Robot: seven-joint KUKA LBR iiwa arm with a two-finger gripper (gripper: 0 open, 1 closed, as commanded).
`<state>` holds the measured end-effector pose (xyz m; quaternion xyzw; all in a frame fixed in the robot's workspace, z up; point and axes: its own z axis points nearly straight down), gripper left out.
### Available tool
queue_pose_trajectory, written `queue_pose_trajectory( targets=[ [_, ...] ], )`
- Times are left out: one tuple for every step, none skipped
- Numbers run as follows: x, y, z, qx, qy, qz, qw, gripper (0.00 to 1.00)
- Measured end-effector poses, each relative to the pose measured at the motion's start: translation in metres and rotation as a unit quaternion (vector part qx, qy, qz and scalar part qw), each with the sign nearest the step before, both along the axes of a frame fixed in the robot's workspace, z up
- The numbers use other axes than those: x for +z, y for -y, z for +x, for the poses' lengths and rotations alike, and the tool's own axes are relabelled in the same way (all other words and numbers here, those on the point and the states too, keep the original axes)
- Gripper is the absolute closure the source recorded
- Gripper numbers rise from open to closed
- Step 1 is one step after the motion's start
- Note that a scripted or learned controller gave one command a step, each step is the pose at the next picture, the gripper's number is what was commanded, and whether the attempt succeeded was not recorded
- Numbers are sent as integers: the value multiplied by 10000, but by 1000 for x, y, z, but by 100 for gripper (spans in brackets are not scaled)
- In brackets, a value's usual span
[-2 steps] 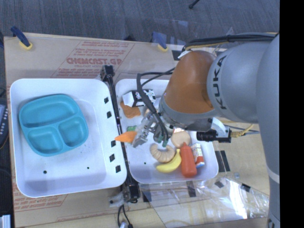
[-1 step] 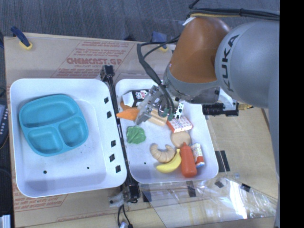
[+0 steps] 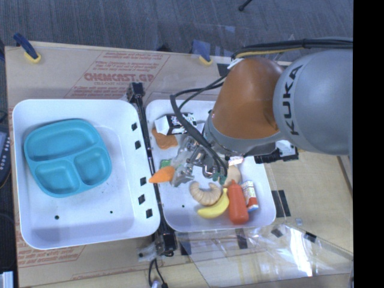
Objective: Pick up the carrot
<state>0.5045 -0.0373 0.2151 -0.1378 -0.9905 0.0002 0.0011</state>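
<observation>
At the centre of the frame, you can see the hand point(image 3: 180, 171) reaching down into the right bin point(image 3: 264, 206), its metal fingers pointing toward the lower left. The carrot point(image 3: 162, 174) lies at the left edge of that bin, right against the wall shared with the left bin point(image 3: 78, 230), with its orange body pointing left. The fingertips sit touching or just beside the carrot's right end, where a bit of green shows, but you cannot tell whether the hand is released or clenched, nor whether the carrot is between the fingers.

Just to the lower right of the hand, you have a pale curved croissant-like piece point(image 3: 205, 192), a yellow banana point(image 3: 215, 207) below it, and a red bottle point(image 3: 237, 204) standing beside the banana. An orange, rounded piece point(image 3: 164, 139) lies in the upper left part of the same bin, well clear of the carrot.

Over in the left bin, you see a blue divided tray point(image 3: 66, 155) in the upper half. Both bins rest on the cardboard-covered counter point(image 3: 90, 71), and the grey arm with its orange band point(image 3: 249, 101) covers much of the right bin's upper area
</observation>
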Motion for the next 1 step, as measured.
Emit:
queue_pose_trajectory(
  targets=[
    [0,0,0,8,4,0,10000,0]
  ],
)
